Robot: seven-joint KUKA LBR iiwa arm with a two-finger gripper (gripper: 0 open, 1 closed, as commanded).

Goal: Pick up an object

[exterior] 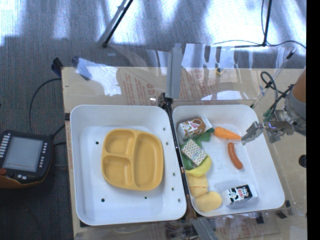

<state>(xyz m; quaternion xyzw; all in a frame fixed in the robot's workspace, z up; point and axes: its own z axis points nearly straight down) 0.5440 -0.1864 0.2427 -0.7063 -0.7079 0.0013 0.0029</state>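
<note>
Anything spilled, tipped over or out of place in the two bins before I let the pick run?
Nothing looks spilled or damaged. The milk carton lies on its side near the right bin's front corner. The other toy food sits jumbled along its left wall. The yellow divided plate lies flat in the left bin. The hand hovers by the carrot.

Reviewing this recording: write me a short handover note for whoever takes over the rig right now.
Gripper: over the right bin, near its right side, close to the carrot and the sausage. Nothing shows between its fingers.
Right bin contents: carrot, sausage, milk carton, banana, a patterned packet, a brown-and-white package, pale yellow pieces at the front.
Left bin: yellow divided plate.
Done: nothing picked up yet, as far as the view shows.
Left: grasp one object and lift it; the carrot or sausage look nearest.
</note>
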